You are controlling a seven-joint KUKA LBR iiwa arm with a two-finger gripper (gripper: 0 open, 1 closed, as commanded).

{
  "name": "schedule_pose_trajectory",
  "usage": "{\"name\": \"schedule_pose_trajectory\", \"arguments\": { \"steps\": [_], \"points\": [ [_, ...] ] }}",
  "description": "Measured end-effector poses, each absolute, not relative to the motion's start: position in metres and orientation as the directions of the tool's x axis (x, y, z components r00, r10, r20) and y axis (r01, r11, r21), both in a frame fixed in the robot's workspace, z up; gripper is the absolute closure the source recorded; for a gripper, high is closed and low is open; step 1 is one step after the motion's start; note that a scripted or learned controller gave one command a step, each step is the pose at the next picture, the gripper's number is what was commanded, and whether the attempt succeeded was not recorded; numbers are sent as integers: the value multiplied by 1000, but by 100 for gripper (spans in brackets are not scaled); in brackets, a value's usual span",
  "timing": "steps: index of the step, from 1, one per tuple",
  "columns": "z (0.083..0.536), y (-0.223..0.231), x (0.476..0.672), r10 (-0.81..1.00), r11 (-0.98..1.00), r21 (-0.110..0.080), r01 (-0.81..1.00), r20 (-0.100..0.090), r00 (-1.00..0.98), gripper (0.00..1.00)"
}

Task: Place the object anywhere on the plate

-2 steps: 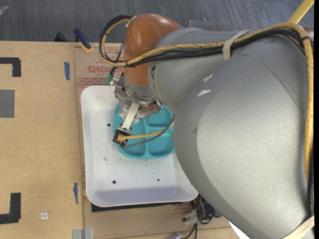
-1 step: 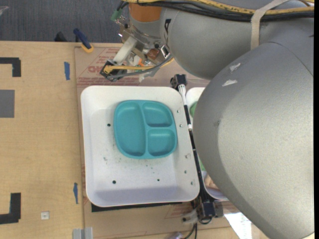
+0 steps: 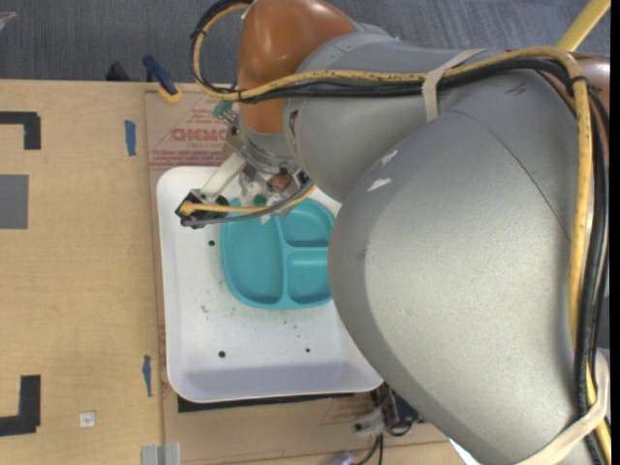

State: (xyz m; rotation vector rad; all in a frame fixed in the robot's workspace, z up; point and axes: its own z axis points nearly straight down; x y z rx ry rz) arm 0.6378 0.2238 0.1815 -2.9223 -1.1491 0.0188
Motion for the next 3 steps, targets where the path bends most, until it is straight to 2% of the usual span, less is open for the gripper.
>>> {"name": "schedule_pose_trajectory", "arguments": {
  "steps": [1,2,3],
  "points": [
    [100,227,621,711,-703,1,711,4,703,100],
    [104,223,623,707,-707,6,707,4,707,0],
    [190,225,636,551,-835,0,551,8,835,0]
  ]
}}
